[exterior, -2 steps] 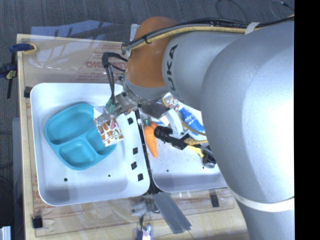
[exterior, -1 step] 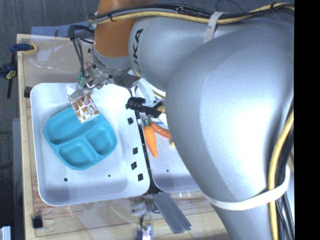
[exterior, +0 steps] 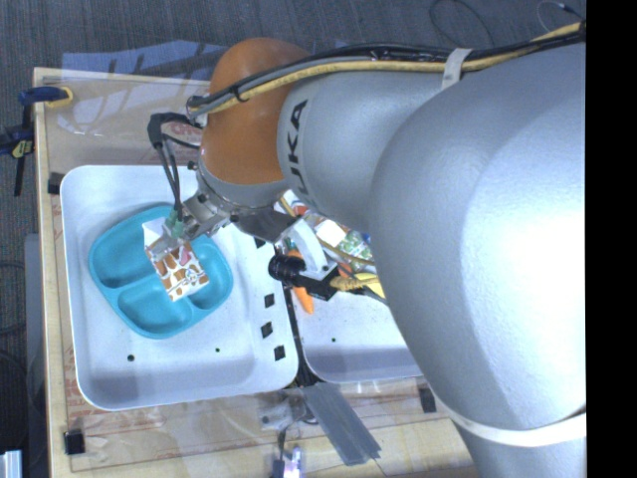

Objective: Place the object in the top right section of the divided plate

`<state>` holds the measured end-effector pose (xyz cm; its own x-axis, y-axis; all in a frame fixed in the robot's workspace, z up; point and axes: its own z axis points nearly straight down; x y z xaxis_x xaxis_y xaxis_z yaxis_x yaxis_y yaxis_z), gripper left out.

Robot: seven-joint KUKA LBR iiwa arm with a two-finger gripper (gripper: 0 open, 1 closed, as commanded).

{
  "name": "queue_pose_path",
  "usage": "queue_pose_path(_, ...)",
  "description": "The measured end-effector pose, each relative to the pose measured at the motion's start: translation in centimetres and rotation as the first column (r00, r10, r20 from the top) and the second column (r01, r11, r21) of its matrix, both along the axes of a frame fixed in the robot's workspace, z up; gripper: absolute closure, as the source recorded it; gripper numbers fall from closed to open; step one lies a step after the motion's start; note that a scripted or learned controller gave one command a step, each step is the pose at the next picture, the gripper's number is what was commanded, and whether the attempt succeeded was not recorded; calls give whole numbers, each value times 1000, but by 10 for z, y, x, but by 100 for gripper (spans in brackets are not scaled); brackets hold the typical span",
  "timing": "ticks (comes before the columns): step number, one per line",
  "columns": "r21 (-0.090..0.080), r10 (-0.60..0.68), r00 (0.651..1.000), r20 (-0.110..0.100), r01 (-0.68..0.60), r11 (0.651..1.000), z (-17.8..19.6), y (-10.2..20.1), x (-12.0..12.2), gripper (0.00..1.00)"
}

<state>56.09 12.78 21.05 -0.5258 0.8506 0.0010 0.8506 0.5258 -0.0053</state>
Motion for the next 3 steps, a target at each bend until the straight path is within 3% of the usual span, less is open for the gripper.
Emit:
queue_pose_path(1,0,-27,1000,1,27,1000,-4,19,35,100)
queue_pose_path(2,1,10,1000,2,-10,1000,5,41,38,100)
queue_pose_path(3,1,10,1000,2,-10,1000,5,41,38,0)
